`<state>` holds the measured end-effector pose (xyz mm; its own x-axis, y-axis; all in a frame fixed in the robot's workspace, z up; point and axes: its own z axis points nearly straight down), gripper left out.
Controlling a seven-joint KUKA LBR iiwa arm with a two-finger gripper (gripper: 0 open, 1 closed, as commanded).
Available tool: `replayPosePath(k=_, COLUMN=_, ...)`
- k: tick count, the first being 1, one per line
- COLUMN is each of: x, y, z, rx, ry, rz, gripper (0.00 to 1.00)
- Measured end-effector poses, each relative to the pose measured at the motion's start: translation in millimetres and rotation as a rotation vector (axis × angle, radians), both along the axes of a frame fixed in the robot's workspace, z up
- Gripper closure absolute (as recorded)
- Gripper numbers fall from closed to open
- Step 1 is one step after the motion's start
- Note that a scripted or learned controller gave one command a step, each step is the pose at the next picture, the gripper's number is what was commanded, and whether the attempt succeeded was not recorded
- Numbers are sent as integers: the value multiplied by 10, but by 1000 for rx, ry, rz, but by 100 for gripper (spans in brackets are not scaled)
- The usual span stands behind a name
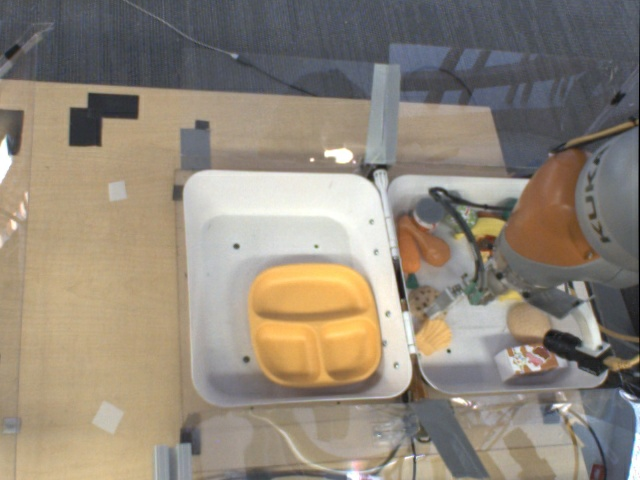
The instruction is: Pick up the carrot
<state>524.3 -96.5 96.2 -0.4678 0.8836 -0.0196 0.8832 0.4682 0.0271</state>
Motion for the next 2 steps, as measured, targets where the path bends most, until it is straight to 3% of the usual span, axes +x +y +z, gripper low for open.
replayPosePath(k=1, x=29, y=30, z=118, rx=4, ry=-4, rz=12, gripper=100)
replayPosePath(k=2, x=-350, y=-357, z=754, rx=-8, ry=23, rz=433, gripper=100)
